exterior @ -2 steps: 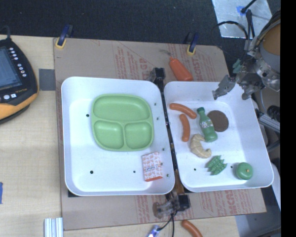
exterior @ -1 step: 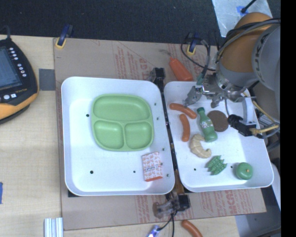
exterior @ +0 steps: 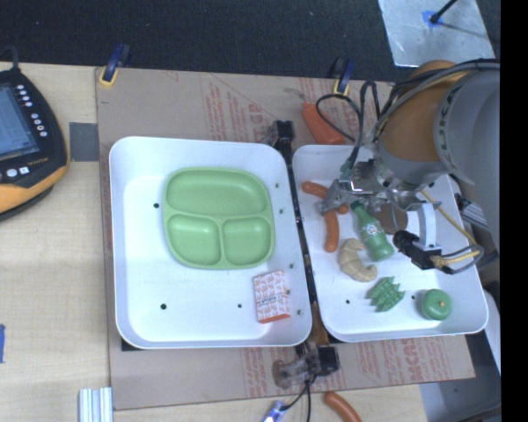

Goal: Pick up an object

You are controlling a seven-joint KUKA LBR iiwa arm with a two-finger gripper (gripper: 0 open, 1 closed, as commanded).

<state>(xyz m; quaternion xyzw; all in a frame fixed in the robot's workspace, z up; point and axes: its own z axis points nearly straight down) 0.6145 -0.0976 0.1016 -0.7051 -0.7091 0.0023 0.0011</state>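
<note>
My gripper point(exterior: 345, 195) is low in the right bin point(exterior: 405, 331), at its far left part, with the grey arm and its orange band behind it. One orange sausage point(exterior: 314, 188) lies just left of the gripper, and a second point(exterior: 332, 229) lies just below it. A green bottle point(exterior: 372, 232) lies at a slant right beside the gripper, on its near side. Nearer the front are a tan croissant point(exterior: 356, 260), a green spiky toy point(exterior: 385, 294) and a green apple point(exterior: 435, 304). I see nothing lifted off the bin floor.
The left bin point(exterior: 123, 236) holds a green divided plate point(exterior: 218, 216) and a small red and white packet point(exterior: 271, 295). A teach pendant point(exterior: 9, 143) lies on the bench at far left. Orange pieces lie outside the bins at the back point(exterior: 321, 126) and front point(exterior: 343, 404).
</note>
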